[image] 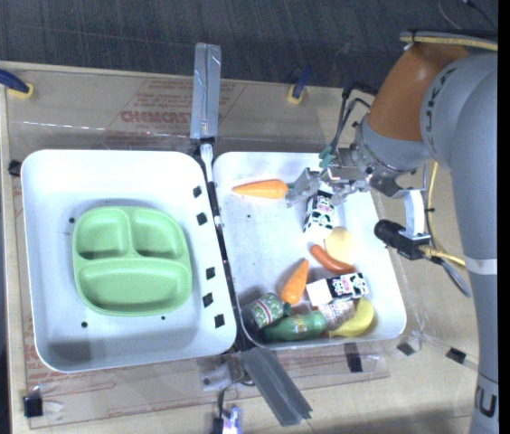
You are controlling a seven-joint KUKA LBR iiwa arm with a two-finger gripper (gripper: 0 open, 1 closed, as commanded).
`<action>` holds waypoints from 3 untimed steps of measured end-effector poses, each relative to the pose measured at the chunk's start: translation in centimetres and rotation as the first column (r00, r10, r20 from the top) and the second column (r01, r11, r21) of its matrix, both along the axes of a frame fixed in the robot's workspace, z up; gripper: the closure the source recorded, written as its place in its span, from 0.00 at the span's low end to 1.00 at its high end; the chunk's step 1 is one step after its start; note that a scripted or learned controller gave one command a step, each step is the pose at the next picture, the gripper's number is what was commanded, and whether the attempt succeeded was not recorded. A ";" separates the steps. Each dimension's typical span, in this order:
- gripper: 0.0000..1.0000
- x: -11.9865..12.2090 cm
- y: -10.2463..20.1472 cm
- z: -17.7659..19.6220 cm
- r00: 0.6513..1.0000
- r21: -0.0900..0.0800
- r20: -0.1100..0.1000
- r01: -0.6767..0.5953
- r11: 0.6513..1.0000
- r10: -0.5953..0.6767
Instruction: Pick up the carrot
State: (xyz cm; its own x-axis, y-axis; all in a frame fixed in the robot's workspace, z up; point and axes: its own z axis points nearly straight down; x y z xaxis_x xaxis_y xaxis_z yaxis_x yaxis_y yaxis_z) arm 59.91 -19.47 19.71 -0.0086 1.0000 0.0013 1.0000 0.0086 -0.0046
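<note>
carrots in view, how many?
2, both in the right bin: one carrot at the far end beside the gripper; one smaller carrot leaning in the near clutter, which may hide more.

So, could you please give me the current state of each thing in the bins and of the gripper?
carrot: lying flat, top of right bin, not held
second carrot: lying tilted among the pile
gripper: low, beside the top carrot's right end
green plate: flat in left bin, right way up
banana: lying in the right bin's lower corner
</note>
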 end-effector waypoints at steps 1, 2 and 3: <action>0.00 -9.5 -0.8 -10.3 0.991 0.001 0.000 -0.136 0.991 0.136; 0.00 -7.6 -1.5 -4.2 0.923 -0.003 0.005 -0.386 0.923 0.386; 0.00 -10.8 1.1 -9.8 0.902 -0.018 0.020 -0.431 0.902 0.431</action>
State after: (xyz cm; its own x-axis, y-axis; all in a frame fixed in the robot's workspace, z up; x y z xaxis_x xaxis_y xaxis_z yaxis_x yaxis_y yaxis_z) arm 49.10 -18.34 9.88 -0.4386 0.8985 -0.0171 0.8985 0.4388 0.0152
